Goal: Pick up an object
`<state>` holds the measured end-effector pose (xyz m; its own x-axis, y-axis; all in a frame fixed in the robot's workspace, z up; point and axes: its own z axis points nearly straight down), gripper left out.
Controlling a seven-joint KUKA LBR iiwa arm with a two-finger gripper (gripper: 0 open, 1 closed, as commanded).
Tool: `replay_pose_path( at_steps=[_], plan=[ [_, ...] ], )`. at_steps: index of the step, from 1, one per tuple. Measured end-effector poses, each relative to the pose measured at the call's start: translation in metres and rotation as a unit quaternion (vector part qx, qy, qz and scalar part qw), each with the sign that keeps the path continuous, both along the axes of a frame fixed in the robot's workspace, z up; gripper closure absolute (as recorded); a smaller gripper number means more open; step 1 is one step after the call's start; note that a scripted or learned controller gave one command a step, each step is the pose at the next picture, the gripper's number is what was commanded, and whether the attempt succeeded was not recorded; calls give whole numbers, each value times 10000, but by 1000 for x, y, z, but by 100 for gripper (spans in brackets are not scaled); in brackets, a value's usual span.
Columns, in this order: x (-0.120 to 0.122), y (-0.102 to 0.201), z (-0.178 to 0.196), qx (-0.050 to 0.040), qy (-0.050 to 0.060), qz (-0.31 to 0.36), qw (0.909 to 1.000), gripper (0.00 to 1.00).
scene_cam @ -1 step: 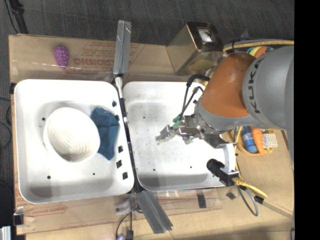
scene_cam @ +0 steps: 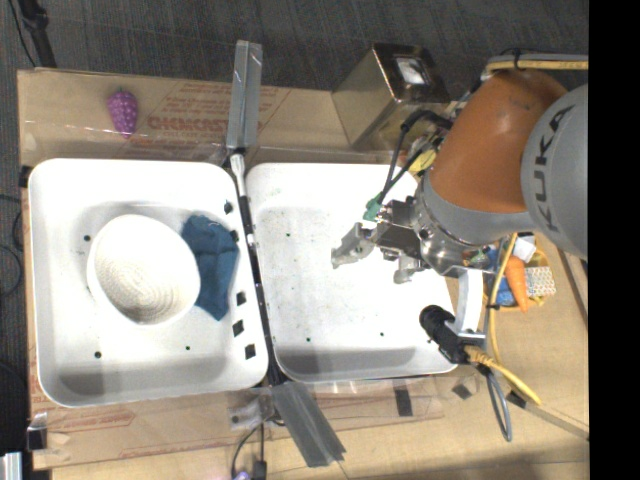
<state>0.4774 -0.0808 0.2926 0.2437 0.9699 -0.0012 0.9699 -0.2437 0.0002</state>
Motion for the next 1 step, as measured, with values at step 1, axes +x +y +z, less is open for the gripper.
replay_pose_path(
  at_steps=[1],
  plan=[
    [-1,-24,29,1,14,-2300,9732,0]
  ],
)
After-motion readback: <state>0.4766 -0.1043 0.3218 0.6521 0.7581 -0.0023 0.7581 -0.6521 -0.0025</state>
